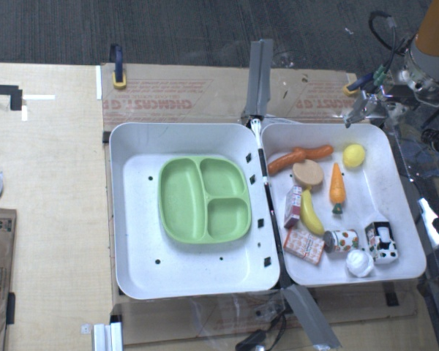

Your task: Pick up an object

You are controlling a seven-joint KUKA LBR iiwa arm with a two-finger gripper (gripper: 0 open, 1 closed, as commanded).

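Note:
The right bin (402,196) holds several toy foods. A long orange sausage (300,158) lies by a yellow lemon (354,155) at the far side. Below them are a tan round bun (307,174), a carrot (337,185) and a banana (312,213). Near the front lie a red box (304,245), a small can (342,240), a cow-patterned carton (381,240) and a white ball (359,263). My gripper (363,109) hangs over the bin's far right rim, above and right of the lemon, with nothing seen in it.
The left bin (132,218) bears a green divided plate (205,198). A grey divider post (259,75) stands between the bins at the back. Cables (424,134) hang along the right side. A small packet (294,205) lies beside the banana.

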